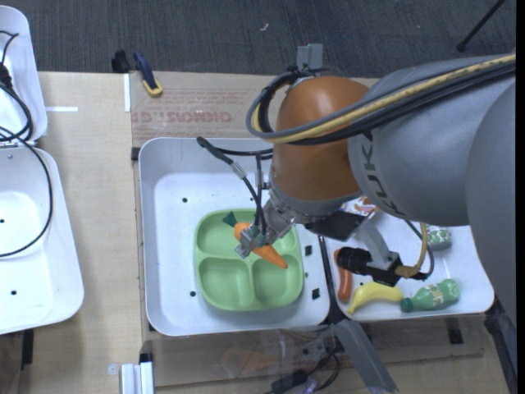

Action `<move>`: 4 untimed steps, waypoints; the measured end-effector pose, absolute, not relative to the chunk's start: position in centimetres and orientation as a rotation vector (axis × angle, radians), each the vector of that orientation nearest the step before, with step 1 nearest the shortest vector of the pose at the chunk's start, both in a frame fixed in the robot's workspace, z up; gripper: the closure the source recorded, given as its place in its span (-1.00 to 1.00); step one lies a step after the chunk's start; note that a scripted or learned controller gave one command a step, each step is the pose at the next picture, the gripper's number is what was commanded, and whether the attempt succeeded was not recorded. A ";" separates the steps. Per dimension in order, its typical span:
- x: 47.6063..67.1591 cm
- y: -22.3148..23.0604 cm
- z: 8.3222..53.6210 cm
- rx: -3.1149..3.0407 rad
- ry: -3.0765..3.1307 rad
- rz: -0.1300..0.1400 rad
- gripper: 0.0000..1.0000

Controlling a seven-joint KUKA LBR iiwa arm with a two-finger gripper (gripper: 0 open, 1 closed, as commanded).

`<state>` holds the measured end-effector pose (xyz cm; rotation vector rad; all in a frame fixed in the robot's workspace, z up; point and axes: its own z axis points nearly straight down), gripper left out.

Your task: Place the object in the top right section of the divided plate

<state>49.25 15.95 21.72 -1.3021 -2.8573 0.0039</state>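
A light green divided plate (221,281) lies in the left white bin (164,245). An orange toy carrot (269,254) with a green top sits over the plate's upper right section, slanting down to the right. My gripper (253,240) reaches down from the big orange-banded wrist and is right at the carrot's upper end. The fingers (246,246) appear closed around the carrot, though the wrist hides much of the section behind.
The right bin (467,261) holds a yellow banana (373,296), a green toy bottle (431,295), a red item (344,283) and a small packet (439,237). A blue-yellow tool (148,75) lies on the cardboard behind. Black cables trail over the white parts at far left.
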 end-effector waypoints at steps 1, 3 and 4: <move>47.8 16.7 19.7 -1.517 -2.749 0.005 1.00; 47.8 15.6 19.5 -1.182 -2.910 0.003 1.00; 47.7 11.3 15.3 -1.690 -2.645 0.006 1.00</move>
